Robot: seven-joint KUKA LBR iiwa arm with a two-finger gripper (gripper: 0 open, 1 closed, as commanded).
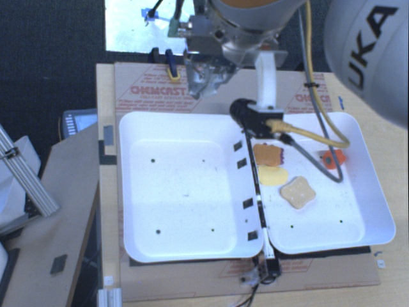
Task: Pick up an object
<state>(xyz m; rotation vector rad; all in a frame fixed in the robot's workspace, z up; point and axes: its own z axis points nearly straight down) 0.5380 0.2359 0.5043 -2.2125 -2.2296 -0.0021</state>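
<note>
Your claw (203, 85) hung high, grip state unclear. Toast (298, 192), cheese slice (273, 176) lay below-right, unpicked. Pickup remained.

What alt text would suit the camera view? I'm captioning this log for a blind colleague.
A grey KUKA arm with its gripper raised above the far edge of two white bins. The right bin holds a toast-like piece, a yellow piece, an orange-brown piece and an orange item; yellow and grey cables trail across it.
</note>
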